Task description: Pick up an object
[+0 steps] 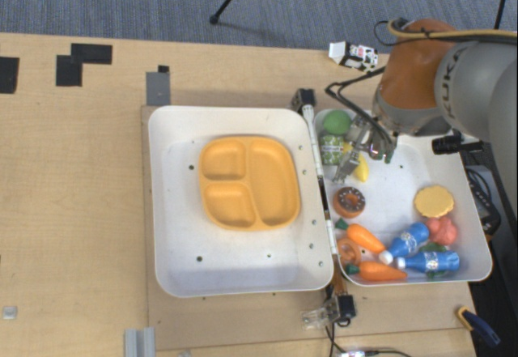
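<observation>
Bottom of right bin (477, 262): two orange carrots (366, 238) are lying here beside a blue bottle (429, 262) and a smaller blue piece (407, 240); a pinkish toy (443, 230) is sitting just behind them.
Middle of right bin: a round dark disc (350, 201) is lying near the dividing wall, and a yellow round toy (435, 201) is resting toward the right wall.
Left bin (174, 210): it is carrying a yellow divided plate (247, 183), well apart from the arm's work.
Gripper (356, 159): it is hanging low over the far left part of the right bin; whether it is spread or pressed together, I cannot tell (the angle and blur are hiding this).
Possible targets: a small yellow item (362, 172) is lying just beside the gripper, a green patterned object (332, 149) is next to it, and a green ball (337, 122) is sitting farther back.
Progress: nothing is visibly being lifted; I am judging that the approach is done, while the grasp and the lift are remaining.
</observation>
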Controlling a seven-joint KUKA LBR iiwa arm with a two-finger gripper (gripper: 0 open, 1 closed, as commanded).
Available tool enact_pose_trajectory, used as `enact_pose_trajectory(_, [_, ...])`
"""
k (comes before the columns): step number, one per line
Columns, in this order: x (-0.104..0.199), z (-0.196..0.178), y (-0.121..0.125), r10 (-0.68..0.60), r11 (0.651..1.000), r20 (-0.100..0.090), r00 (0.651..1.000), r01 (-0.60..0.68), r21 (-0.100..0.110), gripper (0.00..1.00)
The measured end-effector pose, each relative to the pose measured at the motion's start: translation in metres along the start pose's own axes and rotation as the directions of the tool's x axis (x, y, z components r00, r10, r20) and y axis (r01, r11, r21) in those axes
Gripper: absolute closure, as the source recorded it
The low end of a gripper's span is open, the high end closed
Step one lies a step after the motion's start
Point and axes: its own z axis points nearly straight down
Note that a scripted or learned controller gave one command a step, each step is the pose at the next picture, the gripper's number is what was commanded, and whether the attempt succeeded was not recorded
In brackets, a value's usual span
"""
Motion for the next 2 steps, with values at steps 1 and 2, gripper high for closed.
enact_pose_trajectory(1, [0.0108,0.0003,-0.0105,0.238,0.971,0.007,0.971,-0.238,0.000,0.00])
enact_pose_trajectory(2, [0.0108,0.0003,-0.0105,0.237,0.971,0.008,0.971,-0.237,0.000,0.00])
